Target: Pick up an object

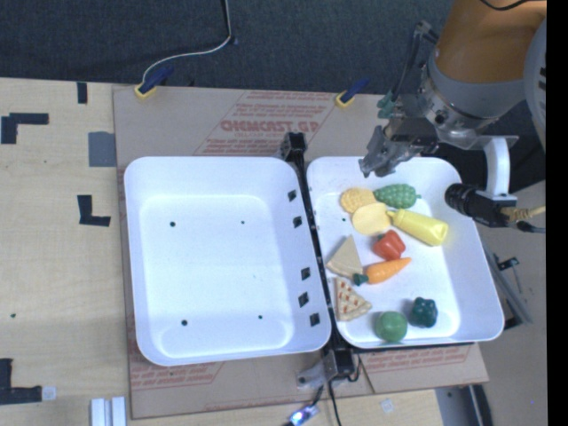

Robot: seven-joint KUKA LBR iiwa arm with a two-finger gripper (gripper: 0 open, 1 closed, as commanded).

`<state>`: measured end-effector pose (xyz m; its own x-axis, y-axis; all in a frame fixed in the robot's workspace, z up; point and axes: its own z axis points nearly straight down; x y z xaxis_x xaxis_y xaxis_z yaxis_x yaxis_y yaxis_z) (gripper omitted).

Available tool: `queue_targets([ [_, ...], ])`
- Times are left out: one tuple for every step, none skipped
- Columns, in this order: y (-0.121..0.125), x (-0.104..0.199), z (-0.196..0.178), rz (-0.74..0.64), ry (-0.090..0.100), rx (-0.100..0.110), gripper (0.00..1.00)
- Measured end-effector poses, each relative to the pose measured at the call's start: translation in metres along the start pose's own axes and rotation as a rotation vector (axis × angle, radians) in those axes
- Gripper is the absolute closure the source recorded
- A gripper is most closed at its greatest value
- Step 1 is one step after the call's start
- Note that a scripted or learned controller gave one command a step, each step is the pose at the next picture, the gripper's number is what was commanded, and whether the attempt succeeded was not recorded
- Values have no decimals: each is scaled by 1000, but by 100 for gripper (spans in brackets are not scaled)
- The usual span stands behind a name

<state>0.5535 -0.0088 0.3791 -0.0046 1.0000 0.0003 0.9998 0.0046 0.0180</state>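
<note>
The right bin (461,264) holds several toy foods: a green bumpy vegetable (395,193), a round yellow cracker (357,200), a yellow piece (371,218), a yellow squash (419,226), a red pepper (388,246), an orange carrot (387,271), a tan wedge (345,257), a waffle slice (351,302), a green ball (390,326) and a dark green piece (423,311). My gripper (380,160) hangs over the bin's far edge, just above the cracker and the green vegetable. Nothing shows between its fingers.
The left bin (213,256) lies beside the right one, joined by black clips along the shared wall (306,238). Both rest on a cardboard sheet (257,122). A yellow-tipped cable (155,76) runs across the far bench.
</note>
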Motion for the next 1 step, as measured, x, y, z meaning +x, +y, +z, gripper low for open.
queue_targets([
  [-31,33,43,1,0,23,100],
])
